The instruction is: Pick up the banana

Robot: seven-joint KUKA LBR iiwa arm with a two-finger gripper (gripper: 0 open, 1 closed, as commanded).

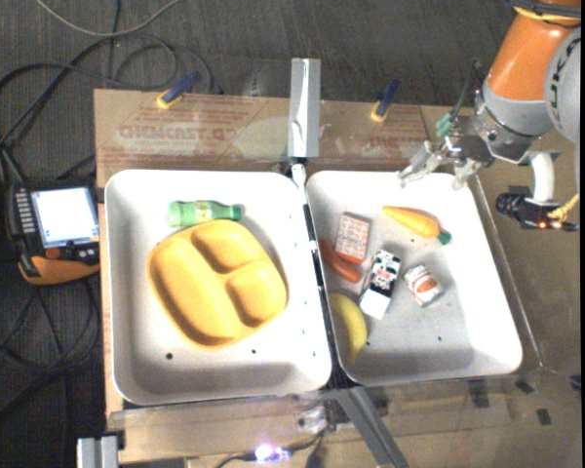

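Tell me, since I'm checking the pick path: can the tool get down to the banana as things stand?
Probably yes. The banana lies uncovered at the right bin's near left corner. The tool hovers over the far rim. The bin wall beside the banana and the milk carton nearby may crowd a grasp.

A robotics lab test bench. Two white bins [136, 359] sit on a cardboard sheet [205, 130], cables [78, 57] trail across dark carpet, beside a handheld control pendant [58, 222]

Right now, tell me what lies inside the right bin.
The right bin holds the banana at its front left wall, a carrot, a small red packet, a black-and-white carton, a red-and-white can, and an orange-red item partly covered by the packet.
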